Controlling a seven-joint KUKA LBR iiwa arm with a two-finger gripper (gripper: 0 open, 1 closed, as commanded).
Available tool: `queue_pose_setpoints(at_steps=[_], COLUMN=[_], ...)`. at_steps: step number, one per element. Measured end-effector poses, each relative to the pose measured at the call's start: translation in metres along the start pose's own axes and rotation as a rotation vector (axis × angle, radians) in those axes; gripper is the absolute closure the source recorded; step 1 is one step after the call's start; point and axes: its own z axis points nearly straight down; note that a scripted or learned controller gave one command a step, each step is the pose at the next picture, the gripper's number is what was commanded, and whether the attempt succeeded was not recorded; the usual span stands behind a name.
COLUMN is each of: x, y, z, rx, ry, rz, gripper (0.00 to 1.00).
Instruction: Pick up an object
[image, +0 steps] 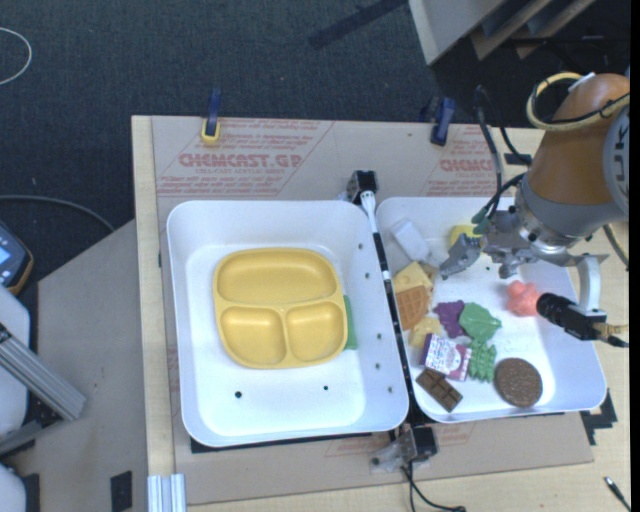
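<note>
You look down at a slant on a bench bearing two shallow white bins side by side. Take the right bin as your landmark.

The grey arm, with its orange band, reaches in over the right bin's far right part. Its end effector hangs above the bin's far middle, beside a small yellow piece. You cannot tell from this angle how far it is open, and nothing shows plainly held in it.

Inside the right bin lies a crowd of toy food. A white block sits near the far left corner. A tan waffle-like square lies against the left wall, tilted. Toward the middle sit a purple piece and a green leafy piece, touching each other. Just nearer you lies a small printed packet, its long axis running roughly from far to near. A dark brown chocolate bar lies at the near left, its long axis slanting toward the near right corner. A round brown cookie rests flat near the near right side. A pink piece sits by the right side, close under the arm.

The left bin, touching the right bin's left wall, holds a yellow divided plate with three compartments.
</note>
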Motion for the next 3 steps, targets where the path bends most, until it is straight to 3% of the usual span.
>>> queue_pose_setpoints(at_steps=[1,2,3], x=[0.0,-0.006,-0.008], y=[0.003,0.008,0.01], z=[-0.009,0.05,0.074], rx=[-0.015,-0.012,-0.022], ry=[-0.001,-0.001,-0.005], rz=[-0.003,-0.002,0.0], gripper=[0.0,0.0,0.0])
